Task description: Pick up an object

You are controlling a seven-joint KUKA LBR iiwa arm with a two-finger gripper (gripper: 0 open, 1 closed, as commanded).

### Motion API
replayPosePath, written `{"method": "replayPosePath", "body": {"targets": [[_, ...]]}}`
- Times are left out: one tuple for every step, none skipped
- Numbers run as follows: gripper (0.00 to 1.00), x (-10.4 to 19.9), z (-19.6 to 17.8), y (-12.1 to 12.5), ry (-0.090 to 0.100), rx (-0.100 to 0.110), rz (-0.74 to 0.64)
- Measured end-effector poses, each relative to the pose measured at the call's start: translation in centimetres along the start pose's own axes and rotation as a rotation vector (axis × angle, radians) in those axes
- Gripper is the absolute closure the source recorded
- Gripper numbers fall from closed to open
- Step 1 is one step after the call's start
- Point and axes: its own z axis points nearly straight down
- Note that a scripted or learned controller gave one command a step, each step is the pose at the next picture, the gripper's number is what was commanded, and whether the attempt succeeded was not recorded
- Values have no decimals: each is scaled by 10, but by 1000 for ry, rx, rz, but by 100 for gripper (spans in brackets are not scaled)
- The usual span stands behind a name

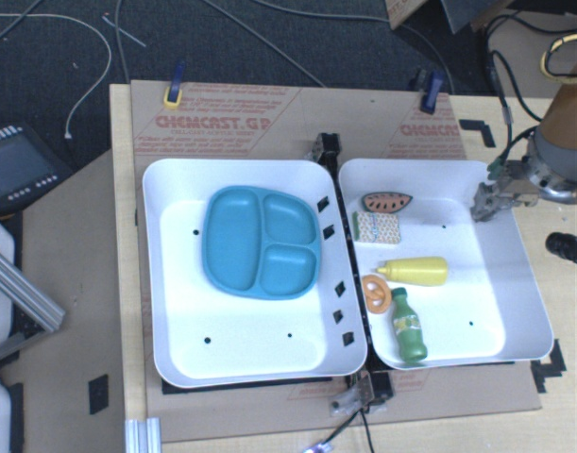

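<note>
Claw (486,203) sits at the 3 o'clock side of the scene, over the upper right rim of the right bin (515,281). Can't tell its state; too small and dark to read. Nothing visible in its grip.

Right bin contents, all clustered along its left side, well apart from the claw:
- watermelon slice toy (387,201) at 12 o'clock of the cluster
- patterned sponge (377,227) just below it
- yellow bottle (414,271) lying on its side, cap pointing to 9 o'clock
- pretzel (376,293) just beside the yellow bottle's cap, toward 7 o'clock
- green bottle (408,326) lying down at 6 o'clock of the cluster, close beside the pretzel

Left bin (175,338) holds a blue divided plate (262,242), flat, in the upper half of the bin.

Both bins rest on a cardboard-covered desk (241,116), side by side, with two blue clamps (175,84) at the 12 o'clock edge.
</note>
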Motion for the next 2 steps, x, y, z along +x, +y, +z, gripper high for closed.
{"method": "replayPosePath", "body": {"targets": [[100, -2, -65, 1, -1, -1, 0], [100, -3, -121, 2, -1, -1, 0]]}}
